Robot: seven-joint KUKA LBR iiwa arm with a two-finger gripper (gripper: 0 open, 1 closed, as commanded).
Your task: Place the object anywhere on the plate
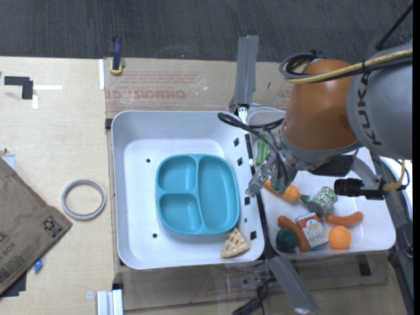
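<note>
Grey arm with orange band [318, 113] reaching in from 3 o'clock. Below, two shallow white bins: left bin [121, 195] bearing a turquoise three-compartment plastic plate [197, 192], right bin [384, 241] crowded with toy food. Two-finger gripper [266, 179] poised at the seam between the bins, at the plate's 3 o'clock; grasp impossible to tell. Just beside the gripper, at its 4 o'clock, a small orange carrot-like toy [287, 191]. Touching the plate's rim at 5 o'clock, a tan toy pizza slice [234, 245].
</note>
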